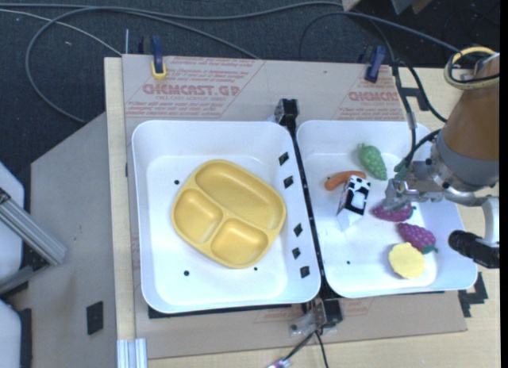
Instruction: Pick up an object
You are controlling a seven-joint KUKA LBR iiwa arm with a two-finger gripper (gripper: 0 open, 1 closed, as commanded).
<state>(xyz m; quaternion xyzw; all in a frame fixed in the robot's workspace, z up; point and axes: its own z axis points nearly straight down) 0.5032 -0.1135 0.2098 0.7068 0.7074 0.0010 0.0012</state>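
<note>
Reaching into the right bin (pixel 444 279), the gripper (pixel 397 197) hovers at a purple toy (pixel 394 212); its grip cannot be told. A clean pick likely means centring on the toy, clear of the neighbouring grapes (pixel 417 235).

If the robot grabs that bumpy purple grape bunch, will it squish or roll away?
The bumpy purple toy grape bunch looks like moulded plastic, so it probably stays stiff rather than squishing. Its lumpy, long shape likely stops it rolling far, though the rounded bumps might slip from the pincer. It looks small and probably light, so a nudge could slide it across the smooth right white bin.
</note>
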